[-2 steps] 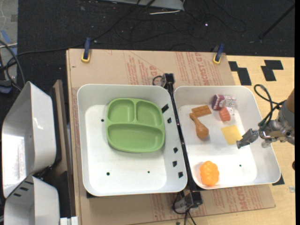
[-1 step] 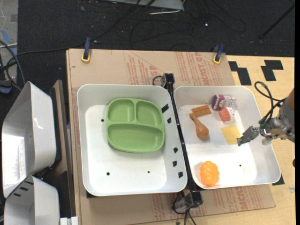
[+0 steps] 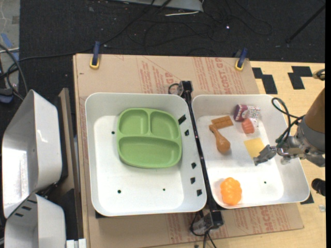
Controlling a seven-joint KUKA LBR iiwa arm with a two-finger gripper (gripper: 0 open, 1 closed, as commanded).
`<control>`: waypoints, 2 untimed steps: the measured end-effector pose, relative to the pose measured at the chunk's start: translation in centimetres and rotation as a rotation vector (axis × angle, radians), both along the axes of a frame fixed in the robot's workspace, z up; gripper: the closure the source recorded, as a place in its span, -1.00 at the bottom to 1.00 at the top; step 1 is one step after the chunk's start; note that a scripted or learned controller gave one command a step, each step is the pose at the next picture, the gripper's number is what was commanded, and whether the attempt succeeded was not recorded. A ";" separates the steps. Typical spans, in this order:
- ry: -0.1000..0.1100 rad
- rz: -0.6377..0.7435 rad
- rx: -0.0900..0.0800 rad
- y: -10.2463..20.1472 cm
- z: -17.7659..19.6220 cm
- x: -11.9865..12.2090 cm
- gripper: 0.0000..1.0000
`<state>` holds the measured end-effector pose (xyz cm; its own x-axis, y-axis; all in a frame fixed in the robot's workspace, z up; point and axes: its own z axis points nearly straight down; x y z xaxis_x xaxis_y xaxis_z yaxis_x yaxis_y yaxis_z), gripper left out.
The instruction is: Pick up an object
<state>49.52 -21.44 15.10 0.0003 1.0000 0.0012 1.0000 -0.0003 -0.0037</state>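
Cheese (image 3: 254,146): lay touching the pincer (image 3: 264,155) tip.
Pincer: grip state unclear, cannot tell.
Risk: flat slice could slide away, leaving nothing caught.

- The arm (image 3: 314,130) enters from the right edge, its grey body with an orange band showing above the wrist.
- The wrist lies low and nearly level, pointing left, with a black cable looped over it just behind the gripper.
- The gripper (image 3: 262,156) sits at the arm's left end, angled slightly downward, its dark tips parted with nothing between them.
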 end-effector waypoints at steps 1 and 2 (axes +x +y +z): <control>0.000 -0.001 0.000 0.1 -5.3 0.0 -1.00; -0.004 -0.001 -0.001 0.1 -4.0 0.1 1.00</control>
<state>49.58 -21.38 11.05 0.0012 1.0000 0.0000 1.0000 -0.0012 0.0003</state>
